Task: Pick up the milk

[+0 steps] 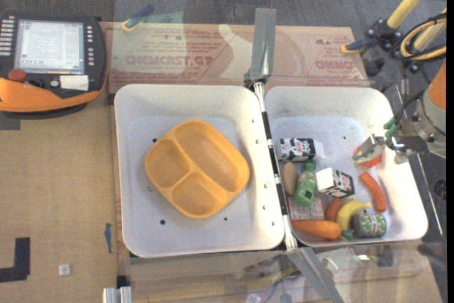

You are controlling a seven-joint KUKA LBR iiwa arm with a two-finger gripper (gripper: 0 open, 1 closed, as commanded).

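The milk, a small black-and-white carton, lies in the right bin near its left wall, just beyond a green bottle and a potato. A second carton sits further right. The claw hovers over the bin's right side, well apart from the milk; I cannot tell whether it is open. The left bin holds an orange divided plate.

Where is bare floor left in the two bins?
Left bin: bare margins all round the orange tray. Right bin: bare back strip behind the milk carton; crowded in front, around the green bottle, carrot and banana.
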